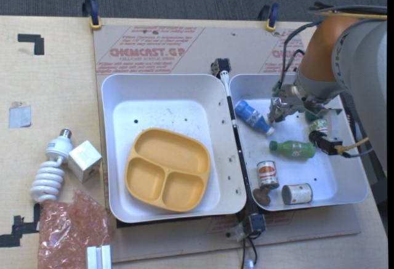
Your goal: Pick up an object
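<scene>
In the right bin (345, 191) lie a blue bottle (250, 114), a green bottle (294, 149), a small upright red-and-white can (266, 173), a tan can on its side (297, 193) and a small brown piece (261, 198). My gripper (278, 112) hangs low over the bin's back part, just right of the blue bottle's white-capped end and above the green bottle. A green-and-white item (318, 124) lies partly hidden under the wrist. I see nothing held in the gripper.
The left bin (117, 101) holds a yellow divided tray (167, 169). On the bench to the left lie a spiral light bulb (50, 169), a white cube (85, 158) and pink bubble wrap (71, 231). A black cable (335, 148) loops over the right bin's right side.
</scene>
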`<state>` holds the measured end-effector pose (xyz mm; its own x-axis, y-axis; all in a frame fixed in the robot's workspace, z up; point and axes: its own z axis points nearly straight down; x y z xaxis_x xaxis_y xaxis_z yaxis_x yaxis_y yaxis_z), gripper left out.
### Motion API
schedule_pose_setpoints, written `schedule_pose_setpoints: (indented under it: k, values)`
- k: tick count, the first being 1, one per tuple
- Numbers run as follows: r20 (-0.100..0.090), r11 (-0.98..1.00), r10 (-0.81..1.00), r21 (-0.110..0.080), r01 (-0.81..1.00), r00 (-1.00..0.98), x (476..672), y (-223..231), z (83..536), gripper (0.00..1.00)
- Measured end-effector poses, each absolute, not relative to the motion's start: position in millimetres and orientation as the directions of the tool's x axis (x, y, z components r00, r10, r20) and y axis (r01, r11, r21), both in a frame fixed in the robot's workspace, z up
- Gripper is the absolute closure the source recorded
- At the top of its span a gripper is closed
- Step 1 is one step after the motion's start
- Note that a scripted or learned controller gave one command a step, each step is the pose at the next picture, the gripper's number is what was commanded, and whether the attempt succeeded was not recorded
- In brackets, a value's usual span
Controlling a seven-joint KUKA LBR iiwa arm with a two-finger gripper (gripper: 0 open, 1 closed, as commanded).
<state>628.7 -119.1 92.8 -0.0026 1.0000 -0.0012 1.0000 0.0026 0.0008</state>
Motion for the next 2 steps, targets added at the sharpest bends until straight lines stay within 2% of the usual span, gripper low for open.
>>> schedule_pose_setpoints:
  k: [1,2]
  values:
    - [0.0,-0.002,1.0,0.0,1.0,0.002,538.5,-139.0,92.4,0.0]
    - [-0.002,0.003,1.0,0.001,1.0,-0.003,629.8,-184.0,93.0,0.0]
